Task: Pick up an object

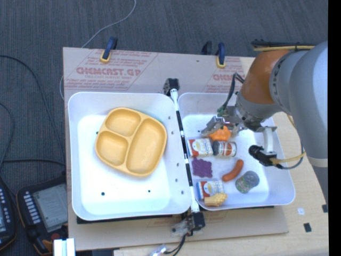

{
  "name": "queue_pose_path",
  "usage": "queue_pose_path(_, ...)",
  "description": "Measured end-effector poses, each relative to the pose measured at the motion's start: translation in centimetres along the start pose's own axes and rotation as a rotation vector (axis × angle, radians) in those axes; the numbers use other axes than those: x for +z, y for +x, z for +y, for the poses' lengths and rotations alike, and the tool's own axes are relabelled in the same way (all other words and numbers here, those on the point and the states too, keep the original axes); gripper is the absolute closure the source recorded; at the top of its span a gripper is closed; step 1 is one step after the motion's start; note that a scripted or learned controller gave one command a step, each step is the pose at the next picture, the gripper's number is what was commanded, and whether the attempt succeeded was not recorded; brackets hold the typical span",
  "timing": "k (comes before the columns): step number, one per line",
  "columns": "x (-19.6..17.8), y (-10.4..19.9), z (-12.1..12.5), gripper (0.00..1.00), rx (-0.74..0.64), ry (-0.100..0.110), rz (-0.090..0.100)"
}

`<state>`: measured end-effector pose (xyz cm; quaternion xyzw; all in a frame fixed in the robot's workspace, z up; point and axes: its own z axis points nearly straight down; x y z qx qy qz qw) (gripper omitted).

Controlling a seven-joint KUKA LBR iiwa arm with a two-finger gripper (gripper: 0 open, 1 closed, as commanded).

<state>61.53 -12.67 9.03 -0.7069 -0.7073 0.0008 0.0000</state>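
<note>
You have the gripper down inside the right bin, with a small orange object directly beneath its tips. Whether the fingers are apart, together or clamped on that object, you cannot tell from this angle; the wrist hides the contact. In my judgement the pick is at the reach-and-close stage: nothing is visibly lifted clear of the bin floor, so the grasp and the raise both remain to be confirmed.

The orange object is small, rounded and bright, partly covered by the tool. Just below the gripper lie a can on its side and a white packet; further below are a purple piece and a sausage. Well to the tool's left, a yellow divided plate sits in the left bin.
</note>
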Motion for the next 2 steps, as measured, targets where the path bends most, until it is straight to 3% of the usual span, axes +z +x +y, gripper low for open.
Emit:
queue_pose_path(1,-0.9,0.0,0.0,1.0,0.0,0.001,0.0)
queue_pose_path(2,-9.3,4.1,-3.9,1.0,-0.001,0.0,0.001)
